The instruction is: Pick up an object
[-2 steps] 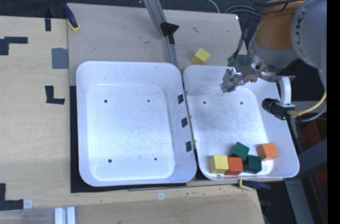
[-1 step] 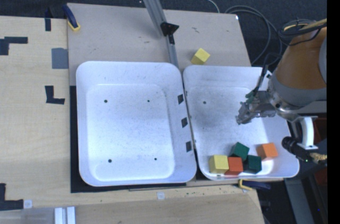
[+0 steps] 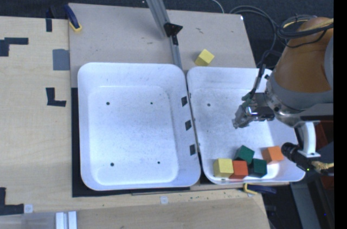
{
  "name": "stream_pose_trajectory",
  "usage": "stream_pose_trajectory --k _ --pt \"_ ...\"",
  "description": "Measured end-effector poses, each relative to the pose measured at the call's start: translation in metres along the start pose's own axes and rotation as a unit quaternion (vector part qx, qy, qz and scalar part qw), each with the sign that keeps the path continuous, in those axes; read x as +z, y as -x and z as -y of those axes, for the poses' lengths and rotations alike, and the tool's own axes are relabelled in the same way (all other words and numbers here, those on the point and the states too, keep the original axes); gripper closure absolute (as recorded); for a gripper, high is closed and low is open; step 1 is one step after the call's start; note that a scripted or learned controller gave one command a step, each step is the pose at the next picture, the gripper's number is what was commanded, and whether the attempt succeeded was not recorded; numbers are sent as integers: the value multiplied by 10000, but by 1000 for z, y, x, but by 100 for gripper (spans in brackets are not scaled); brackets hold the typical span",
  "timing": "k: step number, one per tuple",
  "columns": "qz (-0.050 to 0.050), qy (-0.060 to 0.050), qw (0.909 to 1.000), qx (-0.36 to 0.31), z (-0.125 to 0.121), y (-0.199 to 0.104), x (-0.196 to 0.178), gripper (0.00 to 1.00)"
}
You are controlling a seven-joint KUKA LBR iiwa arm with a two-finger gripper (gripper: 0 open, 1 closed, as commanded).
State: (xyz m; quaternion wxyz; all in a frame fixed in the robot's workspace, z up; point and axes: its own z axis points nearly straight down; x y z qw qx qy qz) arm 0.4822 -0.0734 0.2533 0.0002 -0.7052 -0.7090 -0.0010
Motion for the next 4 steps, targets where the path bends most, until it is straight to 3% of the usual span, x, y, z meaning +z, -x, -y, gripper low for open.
stream_pose_trajectory --k 1,2,3,4 --pt "13 -2 10000 25 0 17 -22 100" --pt "15 27 10000 9 -21 5 -88 100" --pt "13 4 10000 12 -33 10 -109 100" --pt "0 -62 10000 21 -3 -19 -19 100"
